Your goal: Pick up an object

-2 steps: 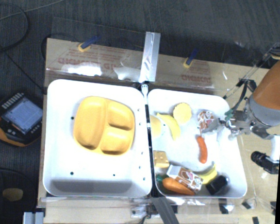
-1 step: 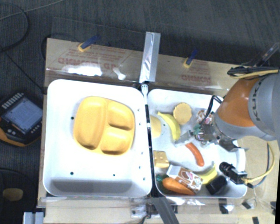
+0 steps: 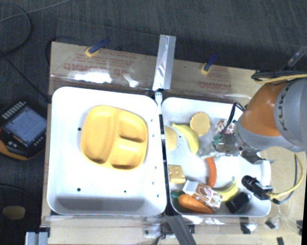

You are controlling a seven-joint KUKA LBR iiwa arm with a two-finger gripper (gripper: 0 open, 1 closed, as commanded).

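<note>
Hovering low in the right bin (image 3: 266, 172), jaws (image 3: 223, 144) sit by the red-orange stick (image 3: 211, 172); can't tell if open or shut. Banana (image 3: 187, 135) and round yellow piece (image 3: 200, 122) lie just left. Carrot (image 3: 194, 204) near the front wall. Yellow tray (image 3: 114, 137) occupies left bin (image 3: 63, 181).

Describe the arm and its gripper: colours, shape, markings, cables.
The arm is a thick, rounded grey body with a broad orange band above the wrist and dark lettering on the grey shell. The gripper is a small dark and metallic assembly, with thin cables running up beside it. Its fingers are too small to make out.
</note>
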